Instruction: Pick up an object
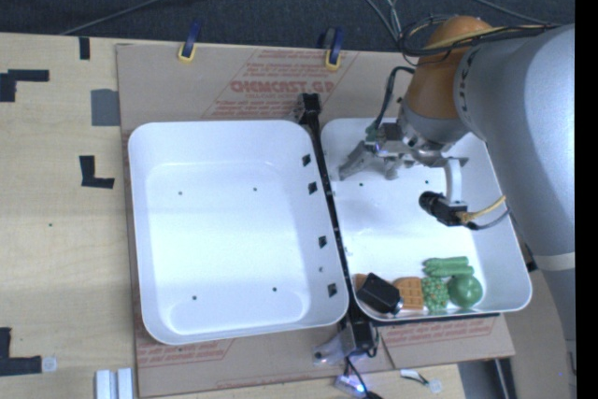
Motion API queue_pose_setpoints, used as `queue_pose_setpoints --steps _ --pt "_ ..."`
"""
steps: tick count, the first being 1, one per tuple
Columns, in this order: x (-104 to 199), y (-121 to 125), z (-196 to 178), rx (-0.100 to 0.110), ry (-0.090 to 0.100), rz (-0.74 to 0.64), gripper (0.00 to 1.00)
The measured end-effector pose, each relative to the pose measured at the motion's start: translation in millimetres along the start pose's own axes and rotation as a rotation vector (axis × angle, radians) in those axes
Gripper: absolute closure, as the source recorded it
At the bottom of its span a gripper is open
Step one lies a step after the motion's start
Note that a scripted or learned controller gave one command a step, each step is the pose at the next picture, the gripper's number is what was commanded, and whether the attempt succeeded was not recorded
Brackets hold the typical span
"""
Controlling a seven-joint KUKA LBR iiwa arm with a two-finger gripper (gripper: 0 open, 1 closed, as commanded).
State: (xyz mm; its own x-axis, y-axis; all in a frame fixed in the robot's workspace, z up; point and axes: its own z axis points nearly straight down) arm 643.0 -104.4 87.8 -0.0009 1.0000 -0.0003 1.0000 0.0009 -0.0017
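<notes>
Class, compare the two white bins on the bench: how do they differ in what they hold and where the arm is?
The right bin holds a cluster of small things along its near edge; the left bin shows bare floor. The gripper hangs over the right bin, not the left bin. Both are shallow, white and sit side by side.

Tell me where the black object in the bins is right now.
The black object lies in the right bin, along its near edge by the divider, just left of an orange piece and green toys.
</notes>
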Motion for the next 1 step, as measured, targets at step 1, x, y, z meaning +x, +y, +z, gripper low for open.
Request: queue_pose_setpoints --steps 1 --pt "0.3 0.4 -11.0 -0.001 0.0 -0.001 1.0"
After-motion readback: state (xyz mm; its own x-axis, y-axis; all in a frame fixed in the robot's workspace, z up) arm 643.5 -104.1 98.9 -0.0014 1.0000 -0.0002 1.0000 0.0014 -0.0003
